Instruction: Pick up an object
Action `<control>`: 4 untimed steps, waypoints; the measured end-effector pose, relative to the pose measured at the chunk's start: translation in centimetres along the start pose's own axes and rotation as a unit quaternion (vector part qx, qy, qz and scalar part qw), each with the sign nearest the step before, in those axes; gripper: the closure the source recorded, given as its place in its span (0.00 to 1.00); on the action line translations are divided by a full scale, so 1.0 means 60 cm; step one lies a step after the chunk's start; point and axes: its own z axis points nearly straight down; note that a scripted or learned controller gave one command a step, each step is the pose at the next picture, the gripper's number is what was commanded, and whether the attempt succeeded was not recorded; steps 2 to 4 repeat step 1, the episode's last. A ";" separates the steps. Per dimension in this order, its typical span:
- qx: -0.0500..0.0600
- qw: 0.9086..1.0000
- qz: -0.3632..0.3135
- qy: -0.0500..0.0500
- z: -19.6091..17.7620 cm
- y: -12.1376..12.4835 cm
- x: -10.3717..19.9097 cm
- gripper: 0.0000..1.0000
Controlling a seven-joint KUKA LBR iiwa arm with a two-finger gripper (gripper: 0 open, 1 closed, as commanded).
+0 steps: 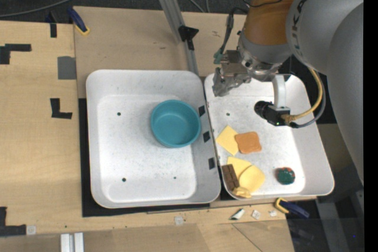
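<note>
Yellow, flat cheese-like slices (227, 140) and a tan toast-like square (247, 142) lie in the right bin (316, 153), below the gripper (225, 85) at the bin's upper left corner. Nothing shows between its fingers. A round teal bowl (175, 123) sits in the left bin (112, 127).

From my seat, the gripper (225, 83) hangs over bare floor at the far left corner of the right bin (307, 127). Just left of it stands the wall between bins. Nearer the camera, yellow slices (227, 140) and a toast-coloured piece (247, 142) block the floor.
</note>
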 end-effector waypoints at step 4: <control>0.002 1.000 0.001 -0.001 0.027 -0.011 0.085 1.00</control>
